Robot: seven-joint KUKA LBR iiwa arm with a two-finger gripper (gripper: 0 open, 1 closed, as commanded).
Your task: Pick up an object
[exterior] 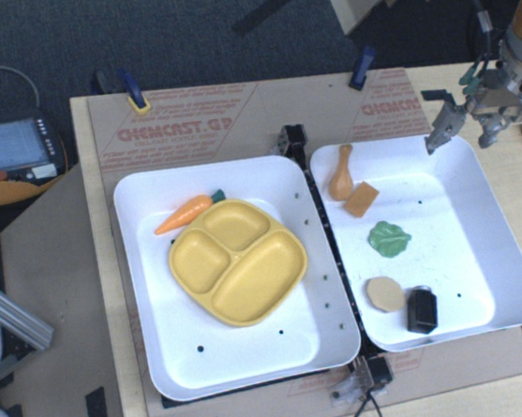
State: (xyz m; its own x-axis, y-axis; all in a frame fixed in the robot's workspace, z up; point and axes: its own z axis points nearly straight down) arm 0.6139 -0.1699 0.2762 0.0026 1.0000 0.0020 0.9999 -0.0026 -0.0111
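Carrot (183, 213) in left bin (149, 292), long axis near-horizontal, tip pointing left, hand (464, 133) released, holding nothing

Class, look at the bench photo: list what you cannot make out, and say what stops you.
- Arm: cut off by the camera view's right edge.
- Carrot: one edge hidden behind the yellow plate.
- Black object: too small and dark to identify.
- Red print on the cardboard: faint, partly unreadable.

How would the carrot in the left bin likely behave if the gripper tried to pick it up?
The carrot looks like a smooth plastic toy, so probably stiff and light. Its tapered, rounded body may roll or slip between fingers. It lies against the yellow divided plate, which could crowd a grasp from that side.
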